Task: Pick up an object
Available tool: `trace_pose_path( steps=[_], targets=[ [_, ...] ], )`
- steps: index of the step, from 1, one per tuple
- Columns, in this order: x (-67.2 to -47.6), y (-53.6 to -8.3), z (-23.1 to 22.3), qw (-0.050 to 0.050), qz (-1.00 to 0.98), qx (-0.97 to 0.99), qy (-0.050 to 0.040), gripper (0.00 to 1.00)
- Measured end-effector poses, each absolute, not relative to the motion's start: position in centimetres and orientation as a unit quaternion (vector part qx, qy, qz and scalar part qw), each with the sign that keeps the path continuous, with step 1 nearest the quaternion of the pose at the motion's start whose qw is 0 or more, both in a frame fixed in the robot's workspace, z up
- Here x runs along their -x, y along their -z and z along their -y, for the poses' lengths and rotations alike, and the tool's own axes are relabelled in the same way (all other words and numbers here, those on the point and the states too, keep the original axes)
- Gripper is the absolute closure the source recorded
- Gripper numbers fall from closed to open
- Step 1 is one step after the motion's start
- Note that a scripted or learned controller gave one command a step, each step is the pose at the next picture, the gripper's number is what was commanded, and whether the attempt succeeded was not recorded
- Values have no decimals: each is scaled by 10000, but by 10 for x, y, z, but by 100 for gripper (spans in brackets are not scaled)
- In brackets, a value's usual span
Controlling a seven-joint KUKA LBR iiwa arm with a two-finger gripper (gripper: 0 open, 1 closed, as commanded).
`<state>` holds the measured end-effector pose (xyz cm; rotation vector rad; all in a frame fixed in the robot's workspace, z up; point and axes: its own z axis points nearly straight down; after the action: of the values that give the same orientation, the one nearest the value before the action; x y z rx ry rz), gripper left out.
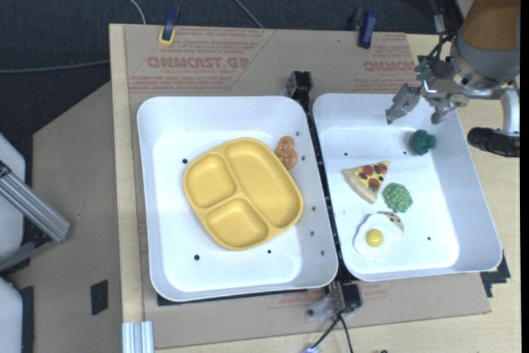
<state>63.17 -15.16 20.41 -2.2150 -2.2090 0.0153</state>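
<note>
Green and rubbery-looking, a small rounded toy (pixel 421 142) lies in my right-hand bin (pixel 463 202), just below and slightly right of my hand (pixel 420 110). The hand's two grey fingers are spread wide and grip nothing. I judge a short drop would reach it. Further down the bin lie a flat pizza wedge (pixel 366 178), a knobbly broccoli piece (pixel 397 197) and a glossy fried egg (pixel 377 236).

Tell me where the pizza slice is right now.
The pizza slice lies in the right bin, near its left wall, just left of the green broccoli and above the fried egg.
</note>
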Motion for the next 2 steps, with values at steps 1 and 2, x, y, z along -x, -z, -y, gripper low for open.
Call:
trace_pose_path(
  steps=[1,2],
  targets=[
    [-635,-214,151,4,7072,7070,-3,0],
    [-634,-150,148,26,7072,7070,-17,0]
  ],
)
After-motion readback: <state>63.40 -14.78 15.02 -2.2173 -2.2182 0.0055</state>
